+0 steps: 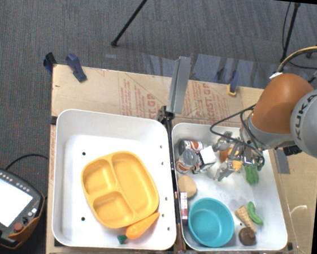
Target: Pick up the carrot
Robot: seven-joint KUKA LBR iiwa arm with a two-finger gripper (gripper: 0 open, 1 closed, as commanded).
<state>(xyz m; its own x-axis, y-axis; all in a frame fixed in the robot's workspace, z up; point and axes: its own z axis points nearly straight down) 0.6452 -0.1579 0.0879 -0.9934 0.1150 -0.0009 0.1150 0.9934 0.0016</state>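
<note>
The carrot is orange with a small green top. It lies at the front of the left bin, tucked against the lower right rim of a yellow divided plate. My gripper hangs over the middle of the right bin, far to the right of the carrot and across the bins' shared wall. Its fingers stand open with nothing between them.
In the right bin, a crushed can and a white box lie left of the gripper and a green piece right of it. Nearer the front are a beige lump, a blue bowl and small toy foods.
</note>
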